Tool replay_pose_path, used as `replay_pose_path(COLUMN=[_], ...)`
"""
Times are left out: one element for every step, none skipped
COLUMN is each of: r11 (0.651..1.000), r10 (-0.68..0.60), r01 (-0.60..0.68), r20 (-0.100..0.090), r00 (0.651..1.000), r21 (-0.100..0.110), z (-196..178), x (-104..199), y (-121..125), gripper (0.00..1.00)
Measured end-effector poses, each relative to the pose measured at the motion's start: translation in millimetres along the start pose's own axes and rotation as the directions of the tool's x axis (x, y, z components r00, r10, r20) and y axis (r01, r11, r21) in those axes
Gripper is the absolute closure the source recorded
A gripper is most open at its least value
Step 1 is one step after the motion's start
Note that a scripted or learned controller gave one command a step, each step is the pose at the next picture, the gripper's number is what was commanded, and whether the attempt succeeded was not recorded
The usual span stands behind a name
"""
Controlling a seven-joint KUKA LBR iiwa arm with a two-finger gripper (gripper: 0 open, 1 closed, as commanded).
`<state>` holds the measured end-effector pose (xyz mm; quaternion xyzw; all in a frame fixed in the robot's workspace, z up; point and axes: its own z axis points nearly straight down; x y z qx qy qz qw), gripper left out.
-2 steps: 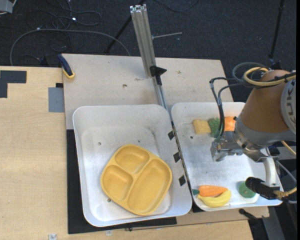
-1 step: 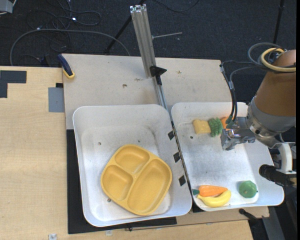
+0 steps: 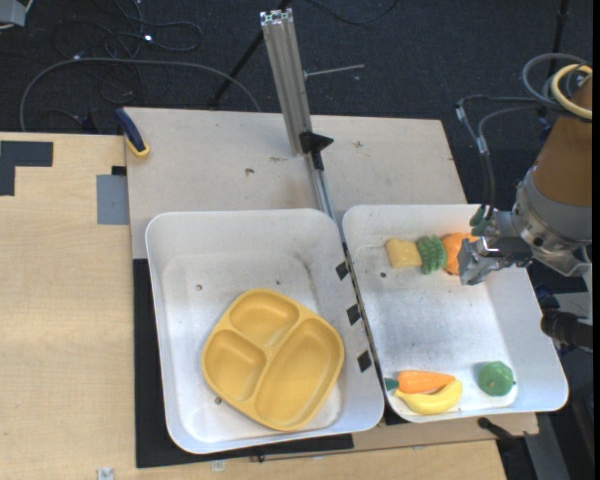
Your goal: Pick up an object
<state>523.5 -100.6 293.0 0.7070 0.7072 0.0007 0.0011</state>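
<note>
Overhead, two white bins [image 3: 180, 268] on tan bench [image 3: 50, 318].

Both white bins [image 3: 170, 268] look like smooth matt plastic, scuffed grey across their floors. The yellow divided plate [image 3: 272, 358], far from the fingers, is glossy moulded plastic. Toy foods near the fingers, a yellow piece [image 3: 404, 254] and a green piece [image 3: 431, 253], look like plastic. The worktop [image 3: 50, 298] has a pale wood-grain finish. The upright post [image 3: 286, 78] is ribbed bare metal.

Dark carpeted floor [image 3: 180, 8] strewn with cables [image 3: 130, 63], pale wooden tabletop [image 3: 50, 318], upright aluminium post [image 3: 288, 83]
</note>
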Motion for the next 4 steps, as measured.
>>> replay_pose_path(r11=[1.0, 1.0, 1.0, 1.0], r10=[-0.003, -0.004, -0.004, -0.004], r01=[0.003, 0.004, 0.004, 0.004], r20=[-0.002, -0.002, -0.001, -0.001], r00=[1.0, 1.0, 1.0, 1.0], r21=[0.007, 0.007, 0.009, 0.009], z=[16, 21, 34, 41], x=[49, 100, 144, 194], y=[9, -1, 4, -1], gripper=[1.0, 1.0, 1.0, 1.0])
